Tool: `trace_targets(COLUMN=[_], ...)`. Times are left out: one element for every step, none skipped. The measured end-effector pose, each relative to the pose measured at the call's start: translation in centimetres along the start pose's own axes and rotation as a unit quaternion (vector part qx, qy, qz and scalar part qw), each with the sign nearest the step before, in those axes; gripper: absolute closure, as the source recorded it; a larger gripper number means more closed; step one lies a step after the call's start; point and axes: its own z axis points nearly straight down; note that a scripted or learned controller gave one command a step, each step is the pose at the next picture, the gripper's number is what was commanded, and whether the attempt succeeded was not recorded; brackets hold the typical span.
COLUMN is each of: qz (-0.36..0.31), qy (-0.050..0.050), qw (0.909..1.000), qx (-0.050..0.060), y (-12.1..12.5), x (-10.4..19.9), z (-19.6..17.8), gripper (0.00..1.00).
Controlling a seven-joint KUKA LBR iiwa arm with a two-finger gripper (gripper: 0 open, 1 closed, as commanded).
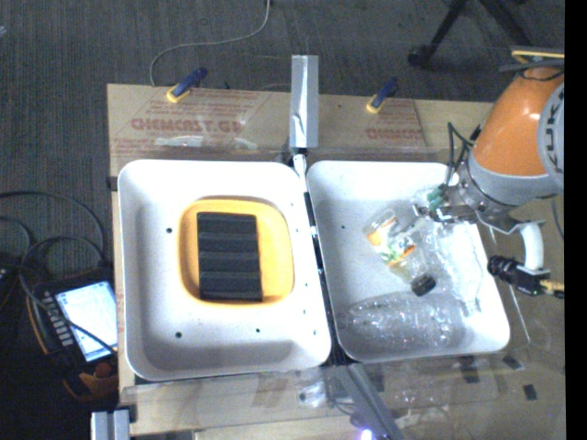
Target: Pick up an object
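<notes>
The gripper point(438, 205) sits over the right bin point(348, 200), above clear plastic wrap point(431, 255); finger state cannot be determined. A yellow sponge point(235, 251) lies in the left bin point(147, 200).

The arm point(527, 136) leans in from the right, orange band uppermost, its wrist angled down and leftward.

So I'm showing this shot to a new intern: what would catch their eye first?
Probably the yellow tray with its black ribbed insert, sitting mid left bin. Next, the arm's orange band at the right edge, above the right bin, where clear plastic wrappers and a crumpled clear bottle lie.
</notes>
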Motion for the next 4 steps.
trace_targets(qz=[-0.023,-0.024,0.024,-0.097], qy=[-0.006,-0.004,0.0,0.0], qw=[0.9996,0.9996,0.9997,0.9952], qx=[-0.013,-0.014,0.0,0.0], y=[-0.8,-0.6,3.5,-2.2], x=[-4.3,-4.0,0.5,2.8], z=[7.5,6.6,1.3,-0.4], gripper=[0.0,1.0,1.0,1.0])
